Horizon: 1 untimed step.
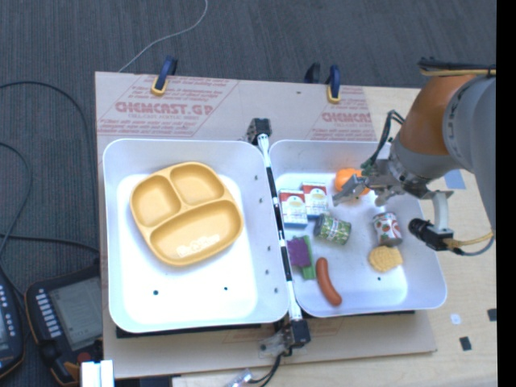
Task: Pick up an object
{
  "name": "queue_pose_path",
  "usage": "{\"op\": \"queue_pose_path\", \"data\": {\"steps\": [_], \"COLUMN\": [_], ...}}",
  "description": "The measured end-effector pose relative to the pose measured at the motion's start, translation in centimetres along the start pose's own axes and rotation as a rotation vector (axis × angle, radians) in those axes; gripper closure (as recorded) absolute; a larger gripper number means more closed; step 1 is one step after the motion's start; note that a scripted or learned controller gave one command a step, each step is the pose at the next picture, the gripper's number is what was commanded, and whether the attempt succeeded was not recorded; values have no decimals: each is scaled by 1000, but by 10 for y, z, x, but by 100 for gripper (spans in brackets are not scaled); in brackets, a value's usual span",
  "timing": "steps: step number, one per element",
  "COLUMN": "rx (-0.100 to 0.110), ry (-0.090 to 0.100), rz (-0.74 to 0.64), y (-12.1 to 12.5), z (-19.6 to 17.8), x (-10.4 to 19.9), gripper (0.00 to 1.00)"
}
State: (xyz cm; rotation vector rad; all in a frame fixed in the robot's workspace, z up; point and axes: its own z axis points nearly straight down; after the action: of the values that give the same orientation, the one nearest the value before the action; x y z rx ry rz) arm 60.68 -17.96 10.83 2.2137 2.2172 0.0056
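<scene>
My gripper (360, 197) hangs low over the back of the right bin (419, 293), its fingers spread open with nothing between them. An orange fruit (347, 176) lies just behind the left fingertip, touching or nearly touching it. Under and in front of the gripper are a green can (332, 230) on its side, a red-and-white can (388, 227) and a round yellow cookie (385, 258). Two small cartons (303, 201) lie to the left, by the bin's inner wall. A red sausage (328, 281), a purple piece (300, 252) and a small green block (309, 271) lie at the front left.
The left bin (129, 297) holds a yellow divided plate (187, 212). A metal divider rail (274, 216) runs between the bins. The arm's grey and orange wrist (439, 127) covers the right bin's back right corner. Clamps (332, 83) sit at the board's far edge.
</scene>
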Motion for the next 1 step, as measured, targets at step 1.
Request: {"op": "queue_pose_path", "data": {"steps": [1], "rx": [-1], "ry": [0], "rz": [-1], "y": [0], "z": [-10], "x": [0], "gripper": [100]}}
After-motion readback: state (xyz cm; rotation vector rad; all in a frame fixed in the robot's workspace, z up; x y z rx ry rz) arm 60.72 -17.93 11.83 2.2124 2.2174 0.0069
